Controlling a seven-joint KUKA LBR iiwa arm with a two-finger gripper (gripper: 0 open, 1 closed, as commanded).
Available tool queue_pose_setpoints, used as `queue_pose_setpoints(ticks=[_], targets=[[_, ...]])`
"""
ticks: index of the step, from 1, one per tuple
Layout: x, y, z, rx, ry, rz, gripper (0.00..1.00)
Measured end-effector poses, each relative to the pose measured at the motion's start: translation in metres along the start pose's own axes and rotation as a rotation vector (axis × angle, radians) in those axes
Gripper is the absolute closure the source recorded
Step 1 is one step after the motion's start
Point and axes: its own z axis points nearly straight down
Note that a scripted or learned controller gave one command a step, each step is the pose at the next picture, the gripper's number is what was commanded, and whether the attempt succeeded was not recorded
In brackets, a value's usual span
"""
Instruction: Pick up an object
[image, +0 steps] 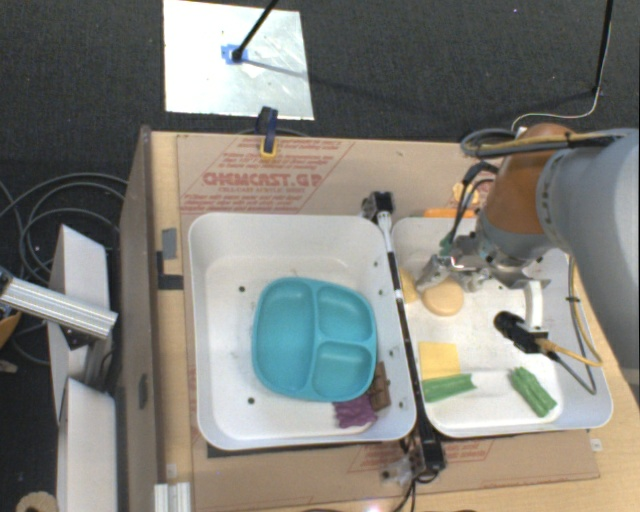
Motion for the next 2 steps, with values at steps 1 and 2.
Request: queue_pose_setpoints(ticks=[1, 2], targets=[[0.007, -0.019, 0.000, 0.000, 0.000, 0.000, 0.00], [0.007, -0.017, -0.012, -0.005, 0.001, -0.001, 1.00]])
